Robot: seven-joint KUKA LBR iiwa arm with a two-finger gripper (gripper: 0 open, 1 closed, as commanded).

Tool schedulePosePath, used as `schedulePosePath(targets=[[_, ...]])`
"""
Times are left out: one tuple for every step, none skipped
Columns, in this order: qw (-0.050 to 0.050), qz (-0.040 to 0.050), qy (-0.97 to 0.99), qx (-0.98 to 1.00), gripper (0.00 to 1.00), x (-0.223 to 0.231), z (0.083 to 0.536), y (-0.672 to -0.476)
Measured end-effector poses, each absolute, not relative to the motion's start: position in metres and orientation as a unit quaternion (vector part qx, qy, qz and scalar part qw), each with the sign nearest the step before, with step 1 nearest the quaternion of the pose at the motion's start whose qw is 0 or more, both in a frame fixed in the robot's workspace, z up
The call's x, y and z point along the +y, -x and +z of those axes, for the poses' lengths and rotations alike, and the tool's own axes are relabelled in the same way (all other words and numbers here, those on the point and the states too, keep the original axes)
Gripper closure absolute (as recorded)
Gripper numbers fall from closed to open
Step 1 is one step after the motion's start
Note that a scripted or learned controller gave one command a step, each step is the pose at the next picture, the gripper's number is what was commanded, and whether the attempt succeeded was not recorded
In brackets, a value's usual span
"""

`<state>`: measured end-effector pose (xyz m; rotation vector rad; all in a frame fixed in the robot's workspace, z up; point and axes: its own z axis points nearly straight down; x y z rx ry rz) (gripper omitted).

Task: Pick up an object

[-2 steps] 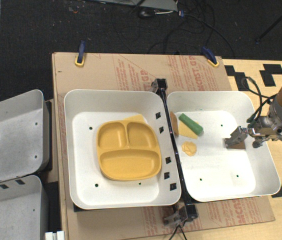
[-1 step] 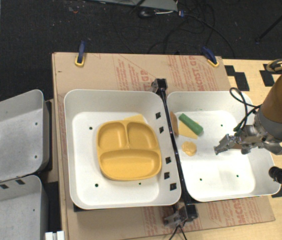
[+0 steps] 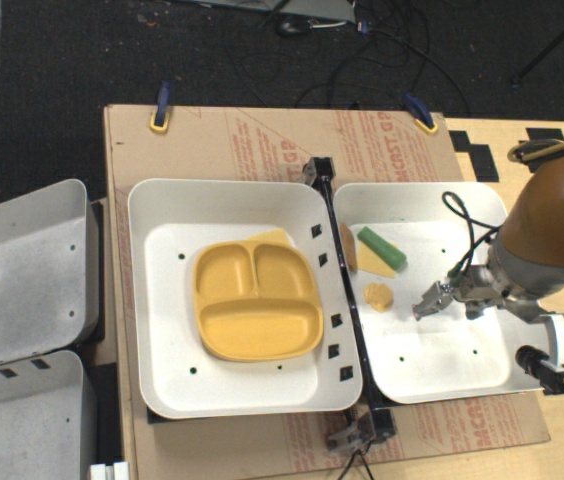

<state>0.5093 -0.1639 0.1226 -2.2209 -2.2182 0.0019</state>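
In the right bin (image 3: 442,368) a green block (image 3: 381,249) lies tilted near the back left. A flat tan piece (image 3: 366,261) sits just beside it, against the divider. A small yellow lump (image 3: 379,296) rests a little nearer the front. My gripper (image 3: 432,302) hangs low over the right bin's middle, pointing left. It is a short way to the right of the yellow lump and apart from it. Nothing shows held in it. The arm's orange band (image 3: 554,218) rises at the right edge.
A yellow divided plate (image 3: 258,301) lies in the left bin (image 3: 162,368). A black divider strip (image 3: 340,278) runs between the bins. A black cable (image 3: 467,230) loops over the right bin's back. Grey trays (image 3: 22,268) stand at far left.
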Motion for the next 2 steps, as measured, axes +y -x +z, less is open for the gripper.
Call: schedulePosePath(targets=[[0.0, 0.0, 0.708, -0.706, 1.0, -0.164, 0.135, -0.51], [-0.003, -0.0012, 0.706, -0.708, 1.0, -0.165, 0.185, -0.521]])
